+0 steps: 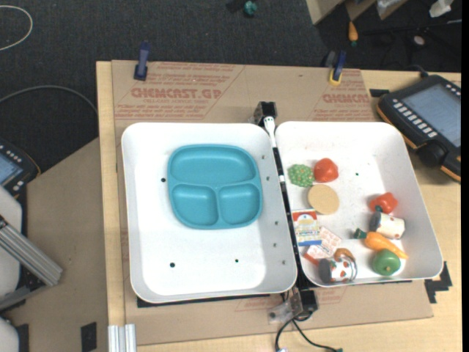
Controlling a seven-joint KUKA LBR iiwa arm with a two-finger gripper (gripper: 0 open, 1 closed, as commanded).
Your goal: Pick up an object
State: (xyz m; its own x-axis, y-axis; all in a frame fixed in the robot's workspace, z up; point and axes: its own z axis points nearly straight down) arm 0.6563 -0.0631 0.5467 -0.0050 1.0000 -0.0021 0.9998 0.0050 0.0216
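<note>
While the bench (183,90) has a brown printed cardboard sheet on top, held at the far edge by a blue clamp (141,62) and a yellow clamp (338,68), the floor (73,28) around it is dark carpet. A black teach pendant (429,116) lies at the bench's right edge.

2 white bins sit side by side, rims touching. Left bin (132,196) holds 1 teal 3-compartment tray (215,185).

Right bin (410,160) has the pickable items:
- green broccoli-like piece (300,174) just beside red tomato (326,170)
- tan disc (323,199) below them
- small printed packets (309,232) near front-left
- orange carrot (382,242) touching green ball (386,263), approx. front-right corner
- red piece (385,202), poss. a pepper

Gripper: opening and hold, can't tell.
</note>
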